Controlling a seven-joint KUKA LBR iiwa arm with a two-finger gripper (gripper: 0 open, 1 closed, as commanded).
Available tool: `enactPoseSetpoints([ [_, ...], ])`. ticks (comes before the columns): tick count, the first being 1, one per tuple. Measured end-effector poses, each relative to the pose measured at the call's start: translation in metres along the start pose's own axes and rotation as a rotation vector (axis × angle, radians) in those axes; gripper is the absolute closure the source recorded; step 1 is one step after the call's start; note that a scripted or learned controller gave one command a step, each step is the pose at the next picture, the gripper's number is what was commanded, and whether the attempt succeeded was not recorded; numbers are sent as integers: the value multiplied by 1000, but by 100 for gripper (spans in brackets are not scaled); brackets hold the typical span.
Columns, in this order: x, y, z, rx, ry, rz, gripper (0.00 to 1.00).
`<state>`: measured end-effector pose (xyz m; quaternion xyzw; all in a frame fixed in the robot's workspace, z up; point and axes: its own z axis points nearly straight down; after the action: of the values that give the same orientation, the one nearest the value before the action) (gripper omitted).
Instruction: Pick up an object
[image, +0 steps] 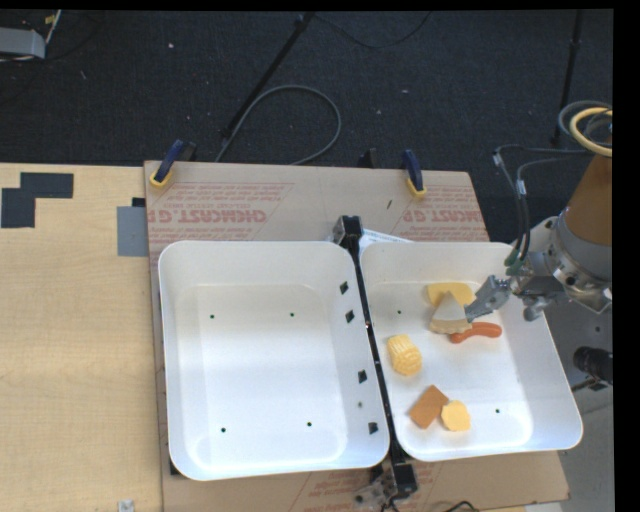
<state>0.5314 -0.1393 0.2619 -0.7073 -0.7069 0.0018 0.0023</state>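
The right bin (540, 390) holds several small items. A yellow wedge (447, 293) lies at its upper middle, with a beige chunk (447, 319) just below it and an orange carrot-like piece (476, 334) to the right. Lower down are a yellow corn cob (404, 354), a brown block (428, 406) and a yellow disc (456, 416). My gripper (510, 301) hangs low over the bin's right side, open. Its left finger (490, 294) reaches close to the beige chunk and the carrot piece. Nothing sits between the fingers.
The left bin (200, 300) lies beside the right one, with a black divider strip (362, 340) between them. Two clamps (412, 172) hold the cardboard base at the back. Cables trail over the dark floor behind, and the arm (590, 215) enters from the right.
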Motion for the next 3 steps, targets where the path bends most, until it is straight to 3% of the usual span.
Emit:
enactPoseSetpoints([
  [1,0,1,-2,-5,-1,0,0],
  [3,-7,-12,91,-1,0,-1,0],
])
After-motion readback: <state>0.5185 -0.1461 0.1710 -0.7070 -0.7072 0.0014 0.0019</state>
